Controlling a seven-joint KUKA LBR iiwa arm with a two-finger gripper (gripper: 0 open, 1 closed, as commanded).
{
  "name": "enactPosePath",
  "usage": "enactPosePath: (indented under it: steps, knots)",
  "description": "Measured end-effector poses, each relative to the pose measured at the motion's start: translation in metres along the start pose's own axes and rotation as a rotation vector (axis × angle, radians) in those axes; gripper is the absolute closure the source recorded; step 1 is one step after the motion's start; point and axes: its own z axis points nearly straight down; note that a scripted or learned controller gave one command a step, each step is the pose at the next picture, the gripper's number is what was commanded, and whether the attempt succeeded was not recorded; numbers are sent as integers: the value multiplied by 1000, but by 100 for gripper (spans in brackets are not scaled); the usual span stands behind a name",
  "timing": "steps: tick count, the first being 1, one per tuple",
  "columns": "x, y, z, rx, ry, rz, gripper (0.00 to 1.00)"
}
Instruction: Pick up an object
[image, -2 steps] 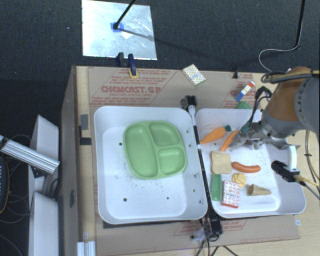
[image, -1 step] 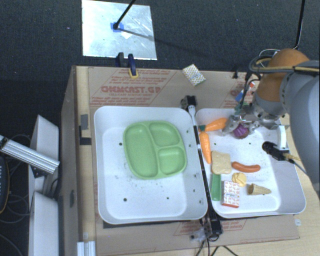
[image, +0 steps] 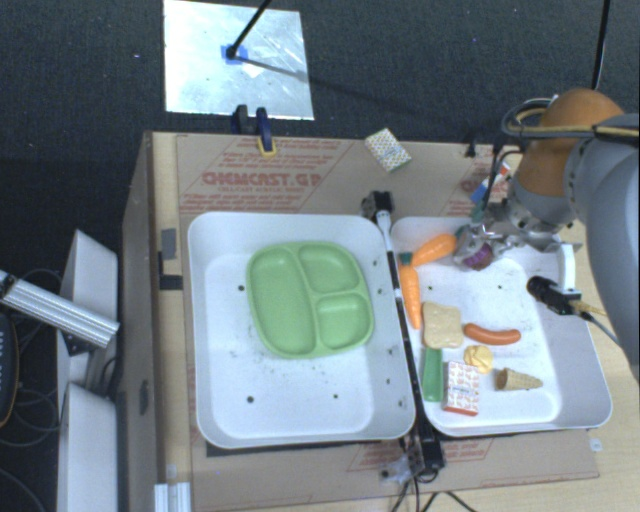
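roughly, item by item, from where i stand over the bench.

purple object: small, dark purple, rounded, its exact shape too blurred to name. it lies at the far end of the right bin, close to the back wall.

gripper: metal, at the end of the grey arm with its orange band, reaching in from the right. it sits low over the far end of the right bin, directly on or against the purple object (contact looks likely, though the blur keeps me from swearing to it). whether it is spread or closed i cannot tell, and i cannot see the object gripped.

other contents of the right bin:
- orange carrot, lying just to the left of the purple object, tilted.
- second carrot, lying lengthwise along the bin's left wall.
- tan slice of bread, near the middle.
- red-orange sausage, just right of the bread.
- green bar, along the left wall, near end.
- red and white packet, beside the green bar.
- small yellow piece, above the packet.
- ice cream cone, lying on its side near the front.

left bin: holds one pale green divided tray, three compartments, lying flat.
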Motion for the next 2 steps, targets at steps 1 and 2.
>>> enactPosePath:
  steps: [1, 2]
  knots:
    - [56, -1, -124, -4, 3, 2, 100]
    - [64, -35, -155, -1, 3, 7, 100]
